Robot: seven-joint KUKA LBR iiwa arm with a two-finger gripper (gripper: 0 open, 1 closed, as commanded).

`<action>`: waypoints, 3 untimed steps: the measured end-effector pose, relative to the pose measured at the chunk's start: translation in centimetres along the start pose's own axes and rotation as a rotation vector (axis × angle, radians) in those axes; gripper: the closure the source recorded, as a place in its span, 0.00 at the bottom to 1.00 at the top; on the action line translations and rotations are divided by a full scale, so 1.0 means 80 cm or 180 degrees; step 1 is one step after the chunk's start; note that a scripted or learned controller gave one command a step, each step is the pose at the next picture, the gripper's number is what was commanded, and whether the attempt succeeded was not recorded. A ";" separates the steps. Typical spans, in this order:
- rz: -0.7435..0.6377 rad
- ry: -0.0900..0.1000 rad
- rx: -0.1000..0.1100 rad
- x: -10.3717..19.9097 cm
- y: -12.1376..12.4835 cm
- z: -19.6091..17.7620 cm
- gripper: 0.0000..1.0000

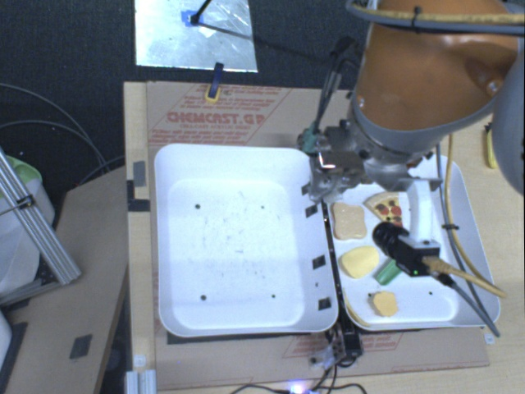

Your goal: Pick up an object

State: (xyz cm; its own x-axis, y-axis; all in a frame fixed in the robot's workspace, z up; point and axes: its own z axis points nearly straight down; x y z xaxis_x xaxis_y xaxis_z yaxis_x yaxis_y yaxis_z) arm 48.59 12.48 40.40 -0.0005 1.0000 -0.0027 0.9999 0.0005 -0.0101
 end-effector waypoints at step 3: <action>-0.0015 0.0025 -0.0065 0.000 0.003 -0.051 1.00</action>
State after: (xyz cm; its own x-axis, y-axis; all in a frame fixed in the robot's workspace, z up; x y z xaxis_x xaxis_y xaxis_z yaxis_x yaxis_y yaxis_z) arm 48.89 12.49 44.48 -0.0053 1.0000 0.0050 0.9999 0.0053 0.0105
